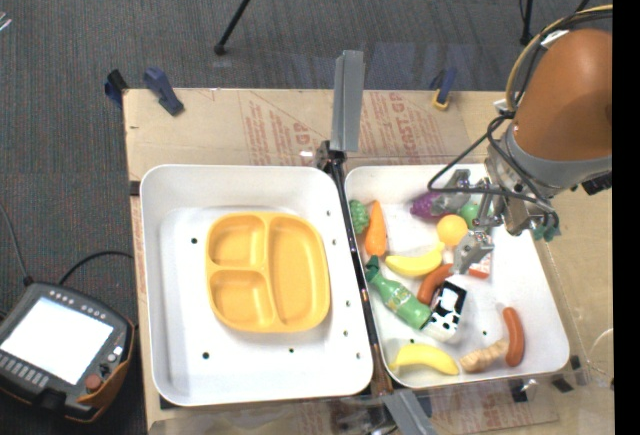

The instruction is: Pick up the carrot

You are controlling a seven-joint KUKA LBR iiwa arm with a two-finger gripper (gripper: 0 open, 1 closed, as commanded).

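— What is seen around the work surface?

— A dark grey carpeted floor [120, 13] is seen beyond a brown bench [240, 123], on which two shallow white bins are set side by side. A handheld control pendant [60, 348] is laid on the floor at the lower left.

— And the larger things?

— The left bin [170, 223] is occupied by a yellow divided tray [268, 271]. The arm [560, 103] is reached in from the right, above the right bin [545, 293].

— How is the end effector held?

— The gripper [474, 253] is hung low over the right bin, just beside a small orange ball [451, 228]. Whether it is spread or closed cannot be told, and nothing is seen held in it.

— Where is the carrot?

— The carrot [376, 228] is laid near the right bin's left wall, towards the far end, well apart from the gripper. A green bottle [397, 298] is placed below it, a banana [414, 264] between it and the gripper, and a second banana [425, 357] at the near wall. A red sausage [514, 335] is laid at the lower right, and a black-and-white toy [447, 308] in the middle.
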